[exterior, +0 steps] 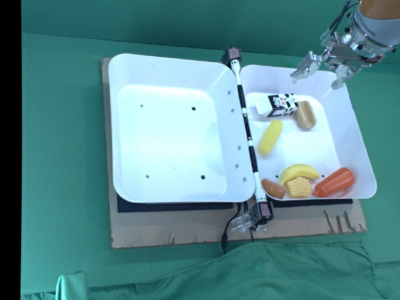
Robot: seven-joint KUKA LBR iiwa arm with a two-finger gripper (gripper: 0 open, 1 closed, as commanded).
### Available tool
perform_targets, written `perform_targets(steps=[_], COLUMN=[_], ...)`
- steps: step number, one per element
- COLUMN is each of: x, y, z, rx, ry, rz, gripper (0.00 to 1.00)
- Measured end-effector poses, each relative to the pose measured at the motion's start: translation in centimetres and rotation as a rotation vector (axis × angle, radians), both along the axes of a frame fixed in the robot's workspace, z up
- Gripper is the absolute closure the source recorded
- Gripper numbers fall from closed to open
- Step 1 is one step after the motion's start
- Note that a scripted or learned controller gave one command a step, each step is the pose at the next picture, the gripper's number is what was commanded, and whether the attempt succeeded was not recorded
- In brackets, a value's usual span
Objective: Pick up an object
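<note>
My gripper (320, 71) hangs open above the far edge of the right bin (350, 136), with nothing between its fingers. Below and to its left lies a small black-and-white milk carton (278, 104), with a tan bread roll (305, 115) beside it. A yellow corn cob (270, 137) lies near the bin's middle. Along the near side sit a sausage (273, 188), a banana (300, 171), a ridged yellow piece (299, 187) and an orange carrot (334, 182).
The left bin (169, 130) stands beside the right one, with a black-and-white divider rod (245, 124) between them. Both rest on a cardboard sheet (169, 233) over green cloth. A cable and clip (247, 222) sit at the near end of the divider.
</note>
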State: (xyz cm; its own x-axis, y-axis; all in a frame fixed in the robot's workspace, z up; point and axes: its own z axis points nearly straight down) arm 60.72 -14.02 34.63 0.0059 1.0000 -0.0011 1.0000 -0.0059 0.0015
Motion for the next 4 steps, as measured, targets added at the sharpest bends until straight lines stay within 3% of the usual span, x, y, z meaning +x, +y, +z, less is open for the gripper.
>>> perform_targets(steps=[1,2,3,4], x=[-8.0,-5.0,-5.1,-1.2], y=[-4.8,-0.5,-0.7,-1.1], z=[-11.5,-9.2,-9.3,-16.6], rx=[0.002,-0.001,-0.001,-0.003], ry=[0.014,-0.004,-0.002,-0.004], rz=[-0.008,0.007,0.002,0.003], gripper=[0.0,0.0,0.0,0.0])
